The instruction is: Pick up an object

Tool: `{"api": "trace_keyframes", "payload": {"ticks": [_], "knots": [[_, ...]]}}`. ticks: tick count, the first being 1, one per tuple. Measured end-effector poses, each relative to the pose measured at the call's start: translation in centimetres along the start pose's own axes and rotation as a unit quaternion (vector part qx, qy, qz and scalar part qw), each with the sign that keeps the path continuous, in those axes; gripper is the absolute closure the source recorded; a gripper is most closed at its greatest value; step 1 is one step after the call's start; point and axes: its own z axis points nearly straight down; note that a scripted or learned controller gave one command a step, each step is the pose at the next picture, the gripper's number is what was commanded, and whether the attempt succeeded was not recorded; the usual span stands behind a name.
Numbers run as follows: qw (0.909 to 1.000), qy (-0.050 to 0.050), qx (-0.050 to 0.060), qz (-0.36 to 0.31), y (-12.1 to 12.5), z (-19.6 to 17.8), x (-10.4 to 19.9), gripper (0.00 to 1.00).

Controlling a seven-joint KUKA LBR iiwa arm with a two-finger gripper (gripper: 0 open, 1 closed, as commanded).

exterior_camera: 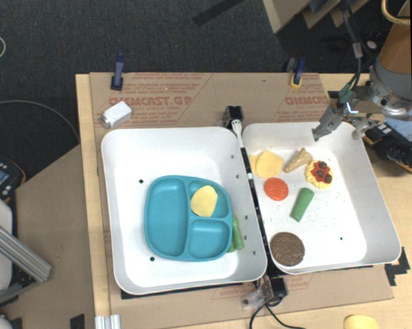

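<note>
Camera view: the gripper (339,121), its jaws apparently open and empty, hovers over the right bin's (370,222) far edge, with the wedge (298,160) just down-left, its long axis slanting toward it.

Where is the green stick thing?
The green cylinder lies tilted in the right bin, just right of the red disc and up from the brown round patty.
</note>
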Motion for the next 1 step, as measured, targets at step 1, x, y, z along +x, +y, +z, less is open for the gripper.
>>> {"api": "trace_keyframes", "payload": {"ticks": [1], "knots": [[1.0000, -0.001, -0.004, 0.000, -6.11, -8.09, 1.10, 0.00]]}}
